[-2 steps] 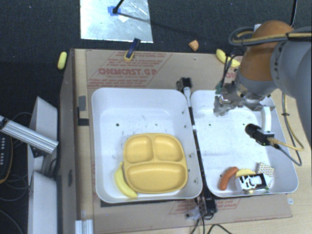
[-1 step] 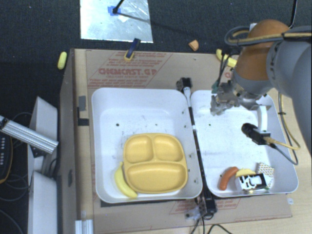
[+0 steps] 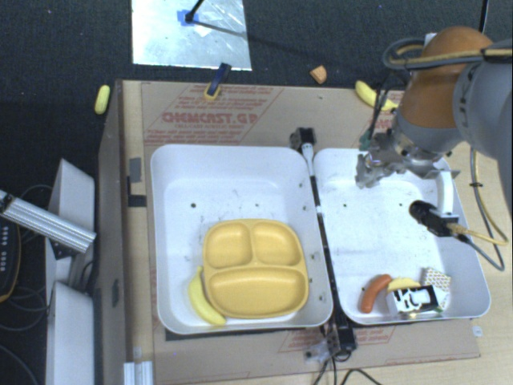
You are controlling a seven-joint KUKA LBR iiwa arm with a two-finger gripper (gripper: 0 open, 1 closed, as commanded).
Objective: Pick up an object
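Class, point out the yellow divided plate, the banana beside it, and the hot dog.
yellow divided plate (image 3: 255, 267), camera view, large lower compartment.
banana (image 3: 200, 299), camera view, middle of its curve.
hot dog (image 3: 373, 292), camera view, mid-length.

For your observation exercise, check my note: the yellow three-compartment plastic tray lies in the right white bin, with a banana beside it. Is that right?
Not quite. The camera view shows the yellow three-compartment plastic tray in the left white bin, not the right; the banana does lie beside it.

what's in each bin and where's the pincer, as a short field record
left bin: white shallow bin holding a yellow three-compartment plastic plate with a yellow toy banana at its left edge
right bin: white shallow bin holding an orange-red toy sausage and a black-and-white printed box near the front
pincer: pincer above the right bin's back left part
held: nothing visible
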